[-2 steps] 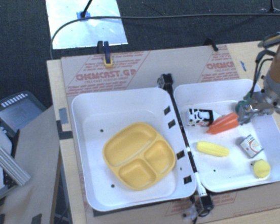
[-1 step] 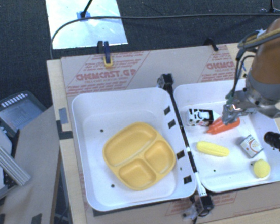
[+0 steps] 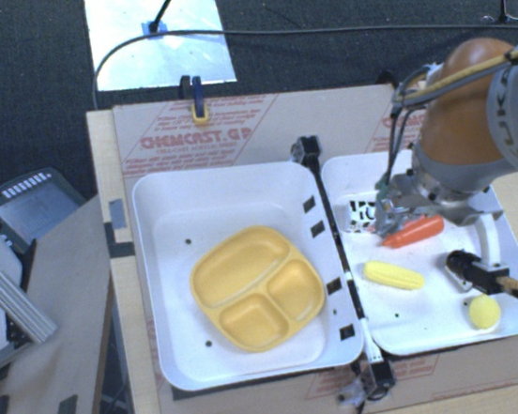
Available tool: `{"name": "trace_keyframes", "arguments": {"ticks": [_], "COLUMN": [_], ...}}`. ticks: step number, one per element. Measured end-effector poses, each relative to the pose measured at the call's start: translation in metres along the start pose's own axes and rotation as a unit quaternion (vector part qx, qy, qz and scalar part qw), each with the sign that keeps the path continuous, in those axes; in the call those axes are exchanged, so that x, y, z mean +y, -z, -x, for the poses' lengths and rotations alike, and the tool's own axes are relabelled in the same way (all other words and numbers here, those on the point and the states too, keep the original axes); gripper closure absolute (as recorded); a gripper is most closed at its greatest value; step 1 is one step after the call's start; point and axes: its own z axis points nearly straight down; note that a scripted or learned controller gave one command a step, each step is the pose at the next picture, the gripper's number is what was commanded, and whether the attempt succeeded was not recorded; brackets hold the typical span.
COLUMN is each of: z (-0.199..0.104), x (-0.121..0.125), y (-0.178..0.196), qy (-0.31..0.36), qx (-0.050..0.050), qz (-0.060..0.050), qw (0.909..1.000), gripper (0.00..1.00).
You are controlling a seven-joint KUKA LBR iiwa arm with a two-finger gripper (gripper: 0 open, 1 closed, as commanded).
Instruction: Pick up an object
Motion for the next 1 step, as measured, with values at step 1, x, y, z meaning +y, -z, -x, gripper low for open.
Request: {"name": "trace_keyframes", "arguments": {"ticks": [1], "z": [-0.0491], "x": [0.0129], "y": [0.0010], "qy": [0.000], "qx": [0.000], "qz": [0.000], "qw": [1.0000], "gripper": [1.00]}}
